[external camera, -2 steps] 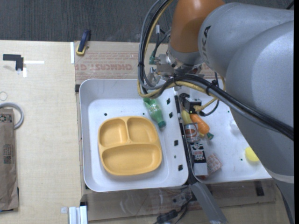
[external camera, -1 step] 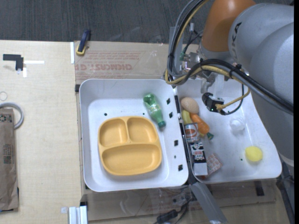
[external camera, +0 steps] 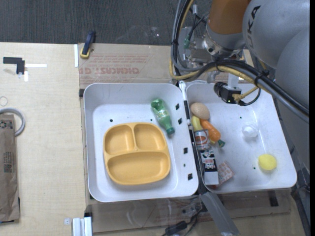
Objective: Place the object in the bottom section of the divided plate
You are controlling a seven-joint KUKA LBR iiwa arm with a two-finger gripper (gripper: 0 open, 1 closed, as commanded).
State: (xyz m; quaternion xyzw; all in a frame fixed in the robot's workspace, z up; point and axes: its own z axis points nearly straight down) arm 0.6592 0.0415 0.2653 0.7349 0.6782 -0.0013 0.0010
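A yellow divided plate [external camera: 138,154] lies in the left bin [external camera: 93,132], with two small sections at the top and one wide section [external camera: 140,170] at the bottom. All three sections hold nothing. A green bottle [external camera: 162,115] lies just off the plate's upper right corner. My gripper [external camera: 195,52] hangs high over the back edge between the two bins, below the orange band, mostly hidden by cables. I see nothing held under it.
Along the left wall of the right bin [external camera: 280,132] lie a beige egg-shaped thing [external camera: 200,110], a carrot [external camera: 211,131], a can [external camera: 202,140] and a black packet [external camera: 209,163]. A yellow ball [external camera: 267,162] and a small white object [external camera: 249,131] sit further right.
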